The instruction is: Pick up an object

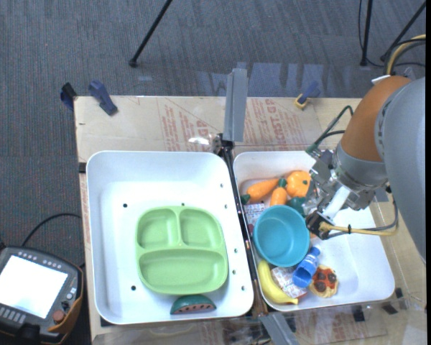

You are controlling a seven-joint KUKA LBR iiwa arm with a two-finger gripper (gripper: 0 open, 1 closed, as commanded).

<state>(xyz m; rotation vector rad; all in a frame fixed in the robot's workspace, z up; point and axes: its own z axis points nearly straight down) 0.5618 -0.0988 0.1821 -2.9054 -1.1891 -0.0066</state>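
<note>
The right bin (pixel 366 264) holds a blue bowl (pixel 281 236), an orange carrot (pixel 262 189), a round orange fruit (pixel 299 183), a yellow banana (pixel 273 286), a small blue bottle (pixel 307 267) and a red and brown toy (pixel 324 280). A printed packet (pixel 253 212) lies under the bowl's left edge. My gripper (pixel 317 198) hangs over the right bin, just right of the orange fruit and above the bowl's upper right rim. Nothing shows between it and the objects below.
The left bin (pixel 108 214) holds a green divided plate (pixel 181 251) and a watermelon slice toy (pixel 192 305) at its near wall. A grey post (pixel 235 110) stands behind the bins. A teach pendant (pixel 29 287) lies on the floor at the lower left.
</note>
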